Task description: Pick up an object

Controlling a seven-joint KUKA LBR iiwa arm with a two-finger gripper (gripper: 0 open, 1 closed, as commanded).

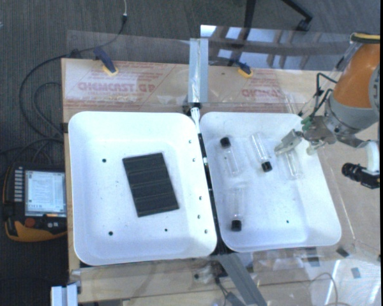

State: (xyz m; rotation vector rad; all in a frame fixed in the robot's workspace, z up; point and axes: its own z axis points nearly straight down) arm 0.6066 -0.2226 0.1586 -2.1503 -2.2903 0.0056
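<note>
- While our hand [298, 140] hangs over the upper right part of the right bin [319, 231], its fingers look spread, one pale finger slanting down-left and the other near the wrist; nothing sits between them.
- Just below the hand lies a clear vial [293, 164], almost lost against the white floor; we judge it the nearest thing to take.
- A second clear vial with a black cap [262, 153] lies just left of it, a third [228, 154] further left with its cap toward the far side, and a fourth [235, 210] nearer the front, cap toward us.
- We expect these vials to be light, stiff, smooth and round, so they may roll or squirt out of a pinch; if glass, they could crack under a hard squeeze.
- We would close across the middle of the barrel, fingers square to its long axis, not on the cap.
- Around each vial there is open floor, enough for fingers on both sides; the nearest vial lies closer to the right wall, which leaves less room there.
- Beyond the centre rim, the left bin [89, 234] holds a flat dark ribbed slab [150, 183], lying flush and hard to get under.
- Outside the bins the tabletop [76, 81] carries clamps and sheeting.
</note>
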